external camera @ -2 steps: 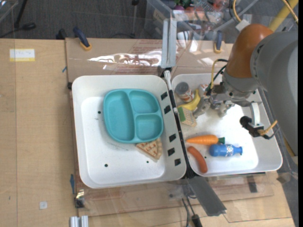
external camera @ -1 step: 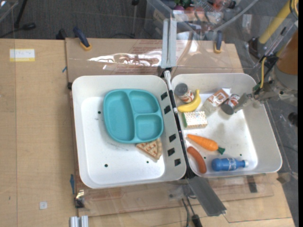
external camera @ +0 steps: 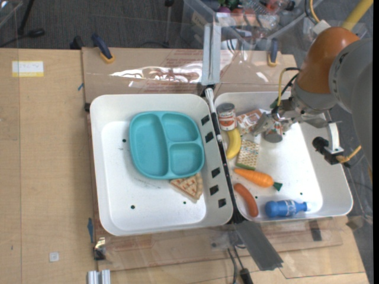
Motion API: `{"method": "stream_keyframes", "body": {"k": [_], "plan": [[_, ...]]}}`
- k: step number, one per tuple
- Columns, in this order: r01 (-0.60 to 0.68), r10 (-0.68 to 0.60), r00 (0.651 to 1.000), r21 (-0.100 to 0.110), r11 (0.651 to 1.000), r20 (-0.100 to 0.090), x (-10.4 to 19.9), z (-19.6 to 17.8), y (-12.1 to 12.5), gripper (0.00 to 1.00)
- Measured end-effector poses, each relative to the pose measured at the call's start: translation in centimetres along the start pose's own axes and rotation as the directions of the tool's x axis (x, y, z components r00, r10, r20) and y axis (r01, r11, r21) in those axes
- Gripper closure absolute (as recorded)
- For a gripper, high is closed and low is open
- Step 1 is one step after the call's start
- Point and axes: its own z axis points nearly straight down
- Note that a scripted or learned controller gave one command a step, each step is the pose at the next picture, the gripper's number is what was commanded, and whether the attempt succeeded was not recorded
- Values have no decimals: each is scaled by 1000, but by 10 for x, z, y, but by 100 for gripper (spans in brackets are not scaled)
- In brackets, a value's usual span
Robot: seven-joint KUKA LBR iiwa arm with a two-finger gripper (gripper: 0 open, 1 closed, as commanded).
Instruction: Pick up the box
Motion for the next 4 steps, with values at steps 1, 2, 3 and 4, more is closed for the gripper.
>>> {"method": "stream_keyframes", "body": {"k": [1,2,3,4], "plan": [[0,0,1000,-3,1000,2,-51,-1,-1,0],[-2,2,1000,1,1000,1,-39,0,0,0],[0,0,1000,-6,1000,5,-40,-14,2,100],[-4,4,1000,4,1000,-1,-28,-105,-16,100]]}}
